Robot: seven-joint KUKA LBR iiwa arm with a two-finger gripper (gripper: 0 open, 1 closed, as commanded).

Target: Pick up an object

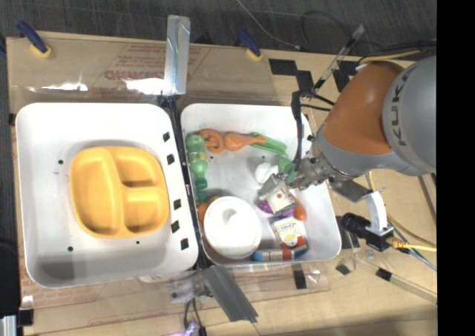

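We see the gripper (284, 182) low in the right bin (245, 116), just right of the white lidded bowl (231, 226), over a small packet (278, 202); we cannot tell how its jaws stand

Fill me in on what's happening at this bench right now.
A grey and orange KUKA arm reaches in from the right over the right bin, with its gripper low among the clutter there: a white bowl, a small carton, an orange toy and green pieces. Whether it has hold of anything cannot be told. The left bin holds a yellow divided tray.
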